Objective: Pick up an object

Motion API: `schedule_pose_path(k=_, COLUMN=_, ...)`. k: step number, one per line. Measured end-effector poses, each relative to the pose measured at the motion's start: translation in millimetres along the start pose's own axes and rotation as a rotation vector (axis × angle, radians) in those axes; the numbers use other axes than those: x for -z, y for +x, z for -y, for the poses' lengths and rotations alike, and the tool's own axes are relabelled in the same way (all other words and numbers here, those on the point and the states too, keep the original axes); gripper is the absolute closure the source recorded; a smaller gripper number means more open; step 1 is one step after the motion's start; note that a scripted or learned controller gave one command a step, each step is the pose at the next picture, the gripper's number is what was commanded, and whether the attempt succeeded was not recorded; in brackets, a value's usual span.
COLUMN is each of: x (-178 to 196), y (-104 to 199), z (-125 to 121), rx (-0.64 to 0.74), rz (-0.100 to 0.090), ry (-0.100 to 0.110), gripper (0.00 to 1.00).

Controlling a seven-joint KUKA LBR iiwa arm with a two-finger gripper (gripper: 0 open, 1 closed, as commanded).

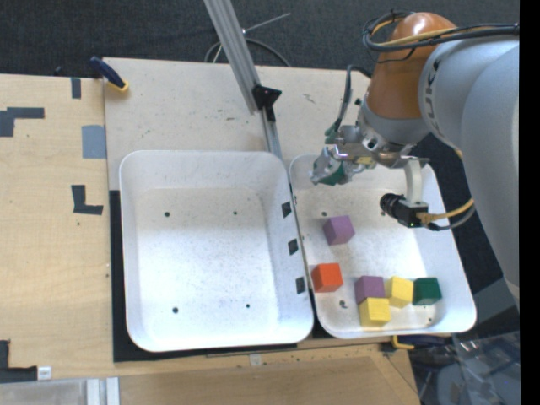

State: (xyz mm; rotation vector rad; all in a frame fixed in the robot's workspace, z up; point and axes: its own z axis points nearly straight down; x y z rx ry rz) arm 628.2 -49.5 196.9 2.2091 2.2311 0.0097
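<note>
My gripper [330, 169] hangs over the far left corner of the right bin [439, 218], fingers pointing down. A small dark green piece [338, 174] shows between the fingertips, and the gripper is shut on it. Below it in the same bin lie loose blocks: a purple cube [338, 229] alone in the middle, an orange cube [326, 277] by the left wall, and near the front a second purple cube [369, 288], two yellow cubes [401, 290] [375, 311] and a green cube [427, 290].
The left bin [135, 226] sits beside the right one, sharing a raised wall. A slanted metal rail [236, 49] crosses the bench behind the bins. A blue-and-yellow tool [110, 72] lies at the far left of the bench.
</note>
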Motion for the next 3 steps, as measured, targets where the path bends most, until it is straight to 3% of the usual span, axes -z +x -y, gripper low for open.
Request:
schedule_pose_path(k=1, x=-6, y=66, z=16, rx=-0.002, rz=0.0, ry=0.01, gripper=1.0)
schedule_pose_path(k=2, x=26, y=77, z=5, rx=-0.006, rz=0.002, ry=0.005, gripper=1.0)
schedule_pose_path(k=3, x=26, y=102, z=22, rx=-0.006, rz=0.003, ry=0.01, gripper=1.0)
